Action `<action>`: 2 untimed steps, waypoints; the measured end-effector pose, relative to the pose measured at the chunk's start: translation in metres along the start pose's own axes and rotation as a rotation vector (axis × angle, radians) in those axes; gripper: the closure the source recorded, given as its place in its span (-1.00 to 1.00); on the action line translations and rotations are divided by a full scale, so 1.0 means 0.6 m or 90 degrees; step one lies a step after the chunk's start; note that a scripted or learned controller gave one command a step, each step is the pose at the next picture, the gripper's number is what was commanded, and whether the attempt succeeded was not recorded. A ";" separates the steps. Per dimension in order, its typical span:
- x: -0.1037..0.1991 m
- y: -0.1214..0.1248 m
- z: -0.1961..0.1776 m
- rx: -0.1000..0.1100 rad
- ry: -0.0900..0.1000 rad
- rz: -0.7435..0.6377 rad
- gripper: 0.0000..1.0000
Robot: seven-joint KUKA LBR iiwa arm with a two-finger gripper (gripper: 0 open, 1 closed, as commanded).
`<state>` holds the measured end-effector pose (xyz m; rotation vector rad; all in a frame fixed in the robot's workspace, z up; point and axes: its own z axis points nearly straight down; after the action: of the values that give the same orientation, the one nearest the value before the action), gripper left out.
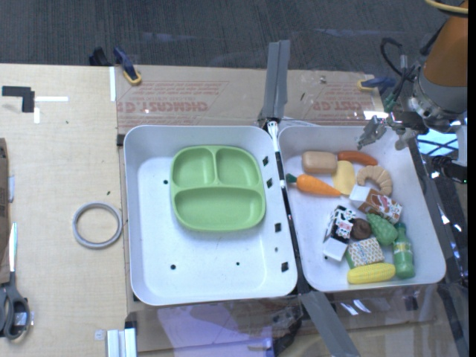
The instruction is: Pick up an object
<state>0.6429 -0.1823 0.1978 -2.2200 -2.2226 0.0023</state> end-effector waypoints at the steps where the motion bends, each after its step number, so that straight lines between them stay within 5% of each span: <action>1: -0.052 0.028 0.179 0.004 0.008 -0.005 -1.00; 2: -0.057 0.030 0.160 -0.001 0.001 -0.007 1.00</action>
<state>0.6610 -0.2165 0.1018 -2.2066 -2.2351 -0.0006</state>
